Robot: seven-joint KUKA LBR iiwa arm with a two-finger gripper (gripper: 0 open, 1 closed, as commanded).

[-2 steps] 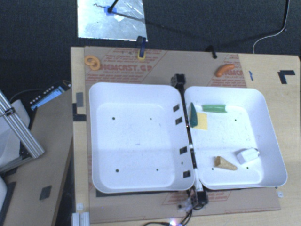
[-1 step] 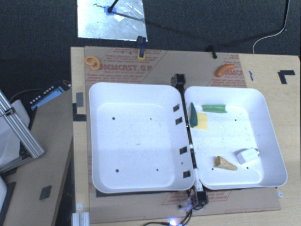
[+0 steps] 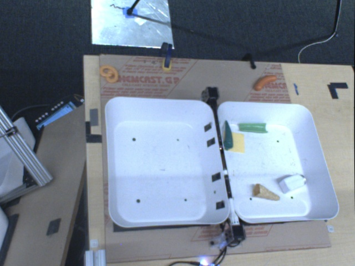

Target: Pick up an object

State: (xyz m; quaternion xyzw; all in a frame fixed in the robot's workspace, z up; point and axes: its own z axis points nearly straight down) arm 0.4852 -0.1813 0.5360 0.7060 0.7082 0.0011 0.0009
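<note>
While you are waiting for the arm, whose pincer state you cannot tell, the green stick is lying crosswise near the right bin's far wall, beside the yellow square.
</note>
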